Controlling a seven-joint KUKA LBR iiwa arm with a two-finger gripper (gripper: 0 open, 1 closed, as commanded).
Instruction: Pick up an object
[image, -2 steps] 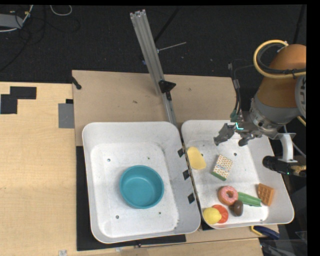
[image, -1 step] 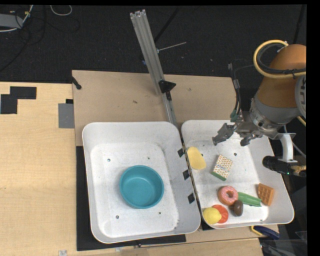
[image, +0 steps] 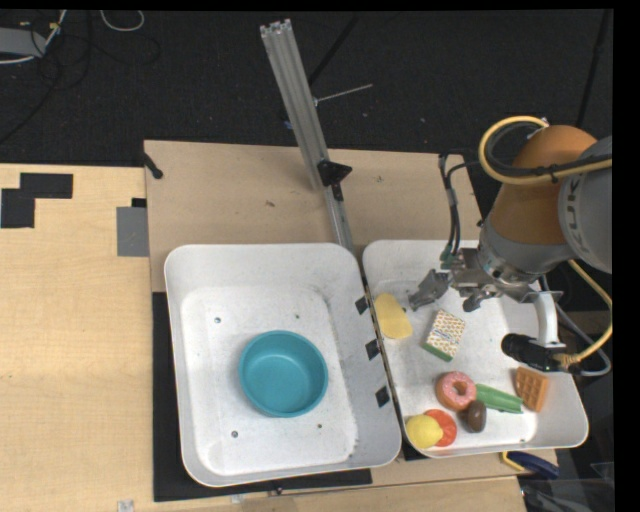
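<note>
My gripper (image: 452, 292) hangs over the back half of the right bin (image: 400, 260), fingers spread open with nothing between them. Just below it lies a small checkered block (image: 446, 334) with a green edge. A yellow piece (image: 392, 317) rests against the bin's left wall, to the lower left of the gripper. Toward the front lie a pink donut (image: 456, 390), a green stick-shaped piece (image: 498, 399), an orange waffle (image: 531, 388), a small brown item (image: 474, 416) and a red and yellow fruit (image: 432, 429).
The left bin (image: 200, 290) holds a teal bowl (image: 284, 373). A slanted metal rail (image: 305, 120) rises behind the two bins. The arm's orange band (image: 540, 190) and cables stand over the right bin's back right corner.
</note>
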